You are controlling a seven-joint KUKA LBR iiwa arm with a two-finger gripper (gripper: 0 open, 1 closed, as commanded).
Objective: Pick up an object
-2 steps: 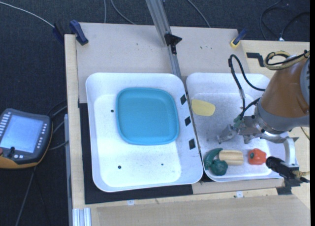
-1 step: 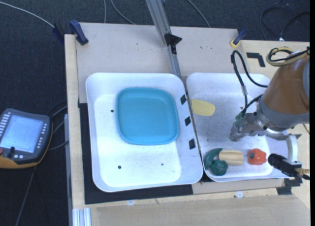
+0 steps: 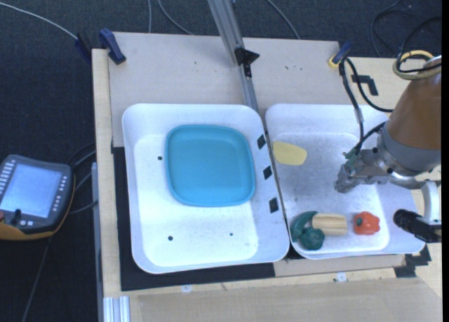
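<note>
My gripper (image 3: 349, 177) hangs over the right part of the right bin (image 3: 316, 128), above bare bin floor. Below it, along the bin's front edge, lie a red tomato-like piece (image 3: 365, 223), a tan wooden block (image 3: 330, 224) and a dark green pepper-like piece (image 3: 307, 229). A yellow chip-shaped piece (image 3: 289, 153) rests near the bin's left wall, well to the left of the gripper. Nothing shows between the fingers.
The left bin (image 3: 144, 194) holds a light blue square plate (image 3: 210, 165). A metal pole (image 3: 228, 15) slants down to the divide between the bins. Cables run along the bench's right side by the arm. A pendant (image 3: 31, 193) lies on the floor to the left.
</note>
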